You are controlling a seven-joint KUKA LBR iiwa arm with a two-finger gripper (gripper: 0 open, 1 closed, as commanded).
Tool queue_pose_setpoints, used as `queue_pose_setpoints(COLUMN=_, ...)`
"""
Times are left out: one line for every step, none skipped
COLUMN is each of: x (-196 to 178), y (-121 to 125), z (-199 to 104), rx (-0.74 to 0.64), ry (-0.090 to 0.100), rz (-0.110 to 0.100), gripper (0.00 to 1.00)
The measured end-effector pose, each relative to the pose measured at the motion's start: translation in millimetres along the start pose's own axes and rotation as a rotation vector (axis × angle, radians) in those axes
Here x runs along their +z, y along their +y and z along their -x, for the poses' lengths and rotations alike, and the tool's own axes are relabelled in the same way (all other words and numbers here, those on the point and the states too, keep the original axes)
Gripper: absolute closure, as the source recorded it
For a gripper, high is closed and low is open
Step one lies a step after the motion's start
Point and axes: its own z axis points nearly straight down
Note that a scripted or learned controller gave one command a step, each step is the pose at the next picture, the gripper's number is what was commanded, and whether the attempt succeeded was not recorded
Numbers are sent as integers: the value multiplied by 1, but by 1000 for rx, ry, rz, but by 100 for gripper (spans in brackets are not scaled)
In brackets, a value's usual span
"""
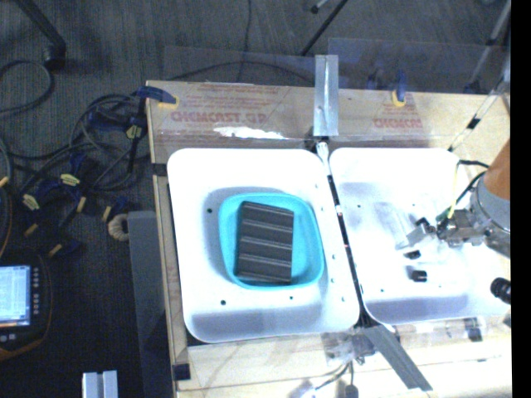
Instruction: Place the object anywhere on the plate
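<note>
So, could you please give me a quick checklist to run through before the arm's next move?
1. Dark ridged block lies on the blue plate: ok.
2. Block inside the plate's rim: ok.
3. Plate sits within the left bin: ok.
4. Gripper is over the right bin, apart from the block: ok.
5. Gripper finger state: cannot tell.

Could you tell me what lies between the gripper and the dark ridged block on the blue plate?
In the camera view, bare white floor of the right bin and the two bins' adjoining rims separate gripper from block on the plate.
</note>
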Motion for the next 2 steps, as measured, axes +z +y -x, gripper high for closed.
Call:
queue_pose_setpoints(x=-237, y=8, z=1, rx=-37, ry=-4, rz=4, gripper=0)
queue_pose_setpoints(x=-104, y=0, z=0, rx=39, ry=-1, rz=0, gripper=0)
